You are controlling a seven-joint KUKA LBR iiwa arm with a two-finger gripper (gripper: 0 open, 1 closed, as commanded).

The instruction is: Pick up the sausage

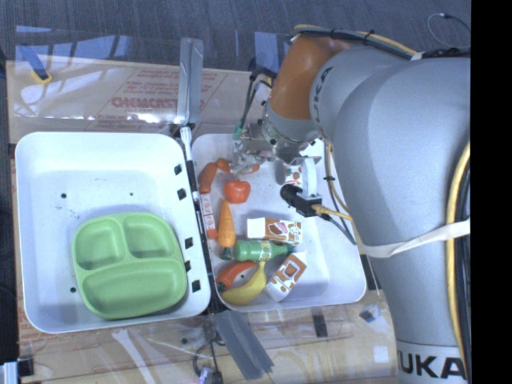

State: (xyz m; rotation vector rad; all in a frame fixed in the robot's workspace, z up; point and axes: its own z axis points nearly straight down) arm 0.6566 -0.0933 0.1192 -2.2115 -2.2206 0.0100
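Camera view from above: your grey arm [400, 158] with its orange band [298, 78] reaches in from the right and hangs over the far end of the right white bin [346, 282]. Its gripper [254, 149] sits low over that bin's back corner; you cannot tell how the claw is set, because the wrist hides it. The sausage [210, 173], a reddish-brown link, lies at a slant against the bin's left wall, just left of the gripper and apart from it as far as the view lets you judge. Close beside it is a tomato [237, 190]. Nearer the camera lie a carrot [226, 226], a green bottle [254, 251], a banana [246, 288] and small cartons [286, 277]. The left white bin [48, 166] holds a green divided plate [128, 264].
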